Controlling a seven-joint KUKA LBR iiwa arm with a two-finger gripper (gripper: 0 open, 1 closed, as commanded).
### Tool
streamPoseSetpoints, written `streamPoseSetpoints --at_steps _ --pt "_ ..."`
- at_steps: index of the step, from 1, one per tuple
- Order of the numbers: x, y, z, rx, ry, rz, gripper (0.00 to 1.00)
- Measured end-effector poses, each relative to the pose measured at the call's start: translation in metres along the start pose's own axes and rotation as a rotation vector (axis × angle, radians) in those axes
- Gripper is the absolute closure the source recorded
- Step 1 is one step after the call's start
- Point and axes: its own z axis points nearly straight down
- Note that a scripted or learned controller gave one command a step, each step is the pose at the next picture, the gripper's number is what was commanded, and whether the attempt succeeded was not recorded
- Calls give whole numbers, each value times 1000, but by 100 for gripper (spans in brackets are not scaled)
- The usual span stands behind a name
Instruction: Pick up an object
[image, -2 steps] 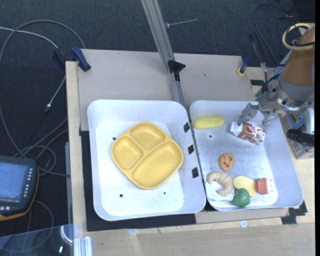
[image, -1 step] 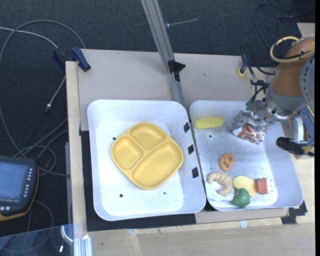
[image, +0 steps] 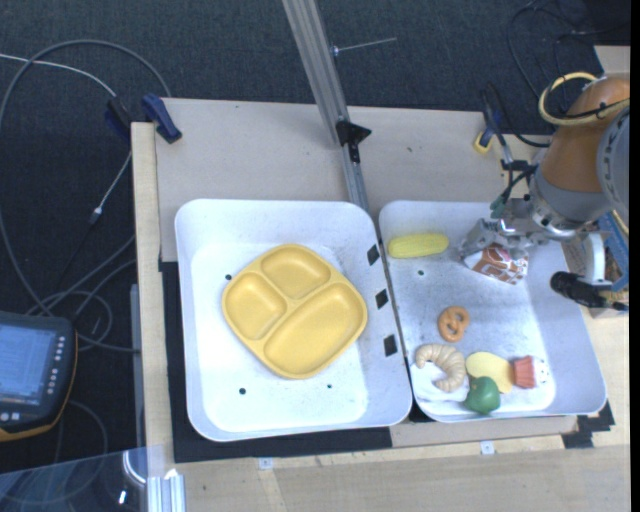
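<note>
The gripper (image: 497, 243) hangs low over the back part of the right bin (image: 570, 345), and a small red and white packet (image: 500, 264) sits right under it, touching or almost touching it. I think the step now is to grab that packet and lift it. I cannot tell if the jaws are open or closed, because the metal parts hide them from up here, and I cannot tell if the packet is between them. To do this well, the arm should come straight down so the jaws land on both sides of the packet, not on top of it. It should squeeze gently, since the packet looks soft and crinkly and may slip or squash. Then it should lift slowly and straight up, away from the bin wall behind it. The packet is mostly red and brown with white patches, flat and a bit tilted, like a little snack bag. Taking the packet as the marker, a yellow corn (image: 418, 245) lies to its left, near but apart. A small orange pretzel (image: 453, 322) lies in front of the packet, well apart. Farther in front, at the bin's near edge, a croissant (image: 443, 364), a yellow lump (image: 487, 366), a green pepper (image: 482, 396) and a red and white block (image: 527, 372) sit close together. Far to the packet's left, a yellow tray (image: 293, 310) sits in the left bin (image: 200, 260).
</note>
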Motion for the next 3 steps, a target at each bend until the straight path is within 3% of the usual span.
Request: streamPoseSetpoints --at_steps 1,2,3 --pt "0 1 -11 -2 -2 -2 100" --pt "4 6 -56 14 7 -1 100" --pt "11 2 -110 13 7 -1 100"
